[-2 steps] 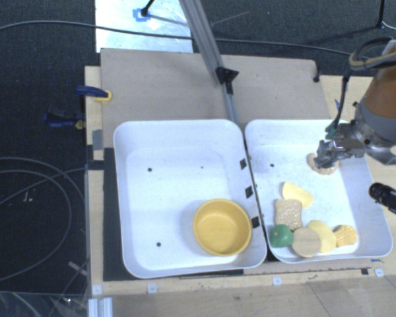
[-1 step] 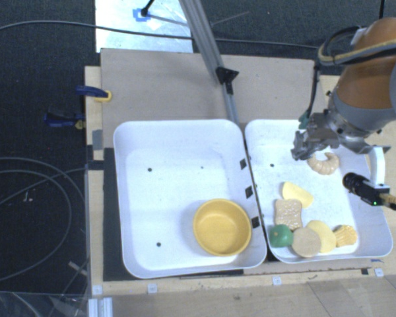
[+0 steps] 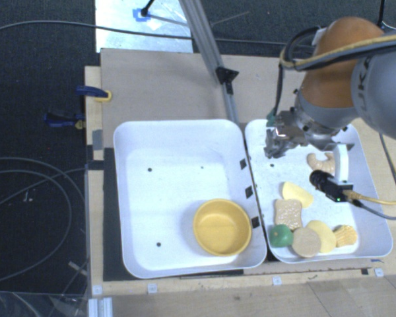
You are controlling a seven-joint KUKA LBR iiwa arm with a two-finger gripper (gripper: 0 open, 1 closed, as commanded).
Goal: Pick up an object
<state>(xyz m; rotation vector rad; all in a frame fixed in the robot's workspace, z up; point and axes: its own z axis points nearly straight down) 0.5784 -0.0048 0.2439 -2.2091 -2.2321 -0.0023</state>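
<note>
Metal gripper [image 3: 275, 147] positioned above right bin [image 3: 376, 233], finger state not discernible, round yellow bowl [image 3: 222, 226] seated in left bin [image 3: 138, 177], speckled square cracker [image 3: 288, 213] noted flat.

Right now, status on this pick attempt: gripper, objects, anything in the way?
Gripper low over right bin's far end, nothing visibly held. Food pieces clustered near end. Yellow bowl in left bin.

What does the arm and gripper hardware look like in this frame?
Grey arm with a rounded orange band above the wrist. A bundle of black and yellowish cables loops along it. The gripper is a small dark metallic unit. A black module with a yellow lead hangs beside it.
</note>
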